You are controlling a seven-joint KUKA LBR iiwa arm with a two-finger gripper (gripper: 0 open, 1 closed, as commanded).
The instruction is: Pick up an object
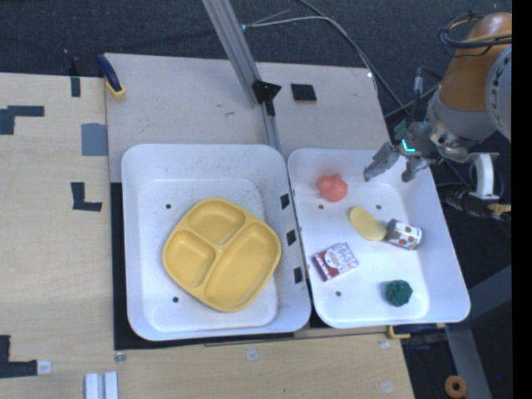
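Note:
My gripper (394,168) hangs over the far right part of the right bin (440,260), fingers spread apart with nothing between them. Below and left of it lies a red-orange lumpy object (332,187). Nearer the bin's middle sit a yellow oval piece (366,223) and a small white-and-red can (405,235), touching each other. A red-and-white packet (335,261) lies toward the bin's left front, and a dark green ball (398,292) rests at the front.
The left bin (141,223) holds a yellow divided plate (221,253). A slanted metal pole (233,36) rises behind the bins. Cables run across the dark floor at the back, and the arm's body (474,81) stands at the right.

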